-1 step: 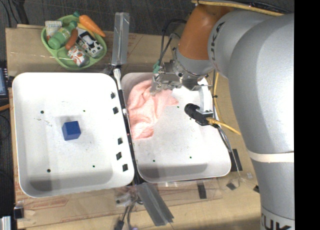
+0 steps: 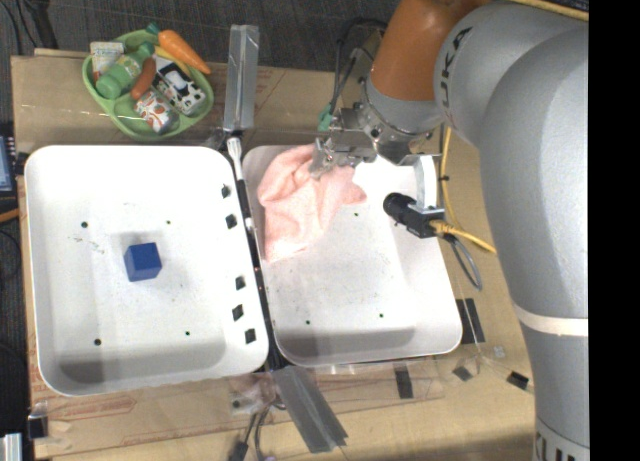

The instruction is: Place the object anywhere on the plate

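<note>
A pink cloth [image 2: 300, 199] lies crumpled in the upper left part of the right bin [image 2: 400, 309]. My gripper [image 2: 325, 161] is at the cloth's top right corner, shut on a pinch of the fabric, which bunches up towards it. A blue cube [image 2: 143, 261] sits alone in the middle of the left bin [image 2: 60, 199]. Beyond the left bin's far edge, a green plate-like bowl [image 2: 105, 99] stands on the bench, filled with toy food.
The bowl holds a toy carrot [image 2: 182, 47] and several other small toy items. A grey bracket [image 2: 241, 79] rises between the bins at the back. A black part with yellow cable [image 2: 415, 214] hangs off the arm over the right bin.
</note>
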You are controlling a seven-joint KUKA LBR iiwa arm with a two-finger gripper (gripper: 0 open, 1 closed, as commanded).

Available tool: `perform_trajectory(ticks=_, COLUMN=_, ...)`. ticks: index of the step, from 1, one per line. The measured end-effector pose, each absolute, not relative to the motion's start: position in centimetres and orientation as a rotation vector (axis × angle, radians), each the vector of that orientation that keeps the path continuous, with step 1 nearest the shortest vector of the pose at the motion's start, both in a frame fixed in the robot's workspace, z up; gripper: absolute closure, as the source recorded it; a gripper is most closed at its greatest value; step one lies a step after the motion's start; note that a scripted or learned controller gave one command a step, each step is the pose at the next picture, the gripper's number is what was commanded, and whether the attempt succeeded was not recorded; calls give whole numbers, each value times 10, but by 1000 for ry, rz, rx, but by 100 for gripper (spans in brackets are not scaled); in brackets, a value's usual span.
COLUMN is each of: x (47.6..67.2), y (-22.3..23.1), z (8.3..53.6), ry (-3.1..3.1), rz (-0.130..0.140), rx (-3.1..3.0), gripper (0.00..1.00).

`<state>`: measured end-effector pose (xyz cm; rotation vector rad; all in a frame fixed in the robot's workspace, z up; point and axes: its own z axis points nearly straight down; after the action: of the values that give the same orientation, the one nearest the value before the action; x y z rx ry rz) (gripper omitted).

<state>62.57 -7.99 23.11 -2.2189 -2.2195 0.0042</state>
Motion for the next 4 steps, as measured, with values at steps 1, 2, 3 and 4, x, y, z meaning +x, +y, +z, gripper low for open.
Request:
perform_trajectory(ticks=1, x=625, y=-29, z=240, ry=-2619, rz=6, rx=-1727, gripper=100)
perform_trajectory(ticks=2, x=628, y=23, z=245, ry=-2915, rz=4, rx=-1166, gripper=100)
perform_trajectory(ticks=3, x=620, y=74, z=233, ry=-3089, rz=3, rx=-560, gripper=100)
perform_trajectory(ticks=4, x=617, y=117, z=240, ry=-3142, rz=1, rx=-3, gripper=100)
